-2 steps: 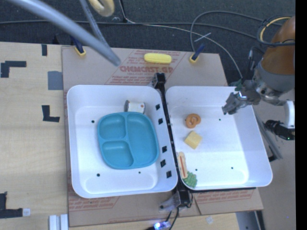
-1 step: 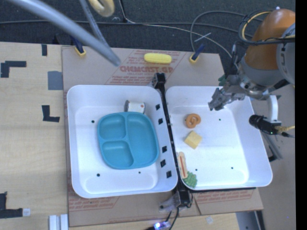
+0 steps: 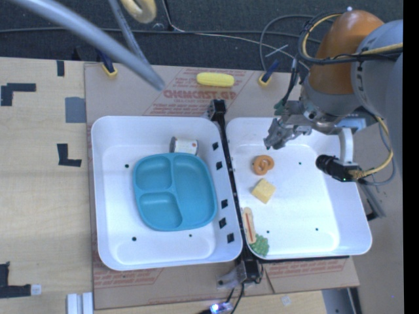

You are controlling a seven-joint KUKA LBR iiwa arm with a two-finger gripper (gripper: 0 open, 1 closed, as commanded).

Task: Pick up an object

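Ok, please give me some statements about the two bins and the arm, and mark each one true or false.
1. The blue divided plate lies in the left bin. True.
2. The pincer hangs above the left bin. False: it is above the far part of the right bin.
3. The yellow cheese-like block lies in the right bin, nearer to the camera than the small brown ring-shaped piece. True.
4. The yellow banana-like object lies on the blue divided plate. False: it lies on the cardboard beyond the bins.
5. The green piece is at the near left corner of the right bin. True.
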